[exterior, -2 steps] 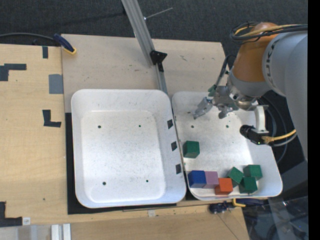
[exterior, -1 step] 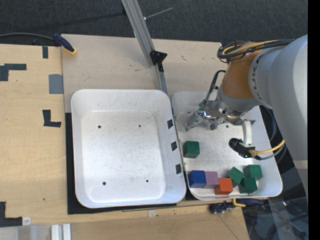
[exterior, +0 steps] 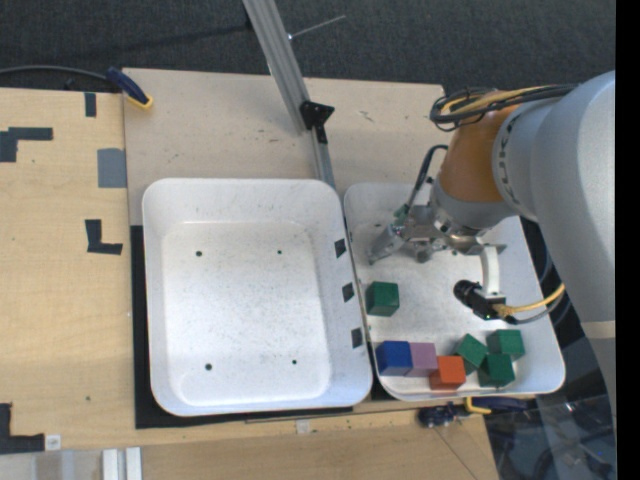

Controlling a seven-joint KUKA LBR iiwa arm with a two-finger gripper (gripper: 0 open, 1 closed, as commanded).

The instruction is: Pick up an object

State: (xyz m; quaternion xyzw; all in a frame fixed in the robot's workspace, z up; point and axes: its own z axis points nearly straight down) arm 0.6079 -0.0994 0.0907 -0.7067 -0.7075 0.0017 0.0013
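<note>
Green cube point(exterior: 382, 297) alone mid-bin, clear of walls.

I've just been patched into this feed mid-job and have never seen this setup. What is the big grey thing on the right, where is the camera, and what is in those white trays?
This is one camera fixed above the bench, looking down at a slant. The grey shape with the orange band is a robot arm reaching in from the right. Its tool sits over the upper part of the right bin; I see no block between its fingers.

Two shallow white bins stand side by side. The left bin shows bare floor with a few dark dots. The right bin holds small blocks: a lone green block near its middle, and along its near edge a blue block, a pale purple block, an orange block and a cluster of green blocks.
</note>
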